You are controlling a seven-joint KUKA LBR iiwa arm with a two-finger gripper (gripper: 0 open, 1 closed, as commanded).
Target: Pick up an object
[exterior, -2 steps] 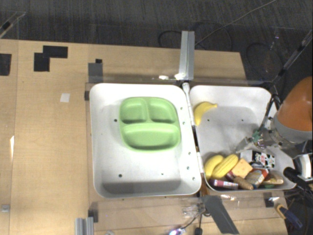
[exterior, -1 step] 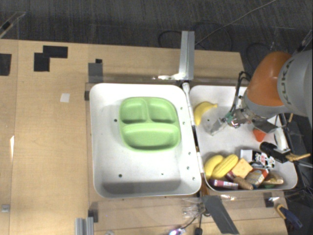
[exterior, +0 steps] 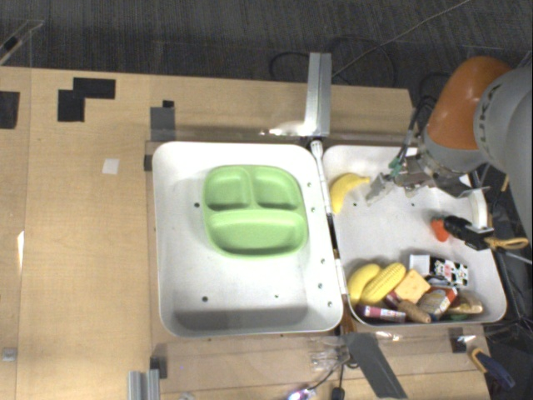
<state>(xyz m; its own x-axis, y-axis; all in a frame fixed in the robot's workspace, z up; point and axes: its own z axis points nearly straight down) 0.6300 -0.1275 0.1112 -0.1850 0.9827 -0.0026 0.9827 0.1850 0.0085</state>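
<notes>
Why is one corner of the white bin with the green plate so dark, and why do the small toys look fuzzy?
In the camera view, a soft shadow falls across the near part of the left bin, below the green plate; the toys piled in the right bin look fuzzy because the picture is coarse and slightly blurred.

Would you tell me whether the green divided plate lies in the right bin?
No, the green divided plate lies in the left bin.

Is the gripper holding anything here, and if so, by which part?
Cannot be told. The gripper hangs in the right bin beside a yellow object.
</notes>
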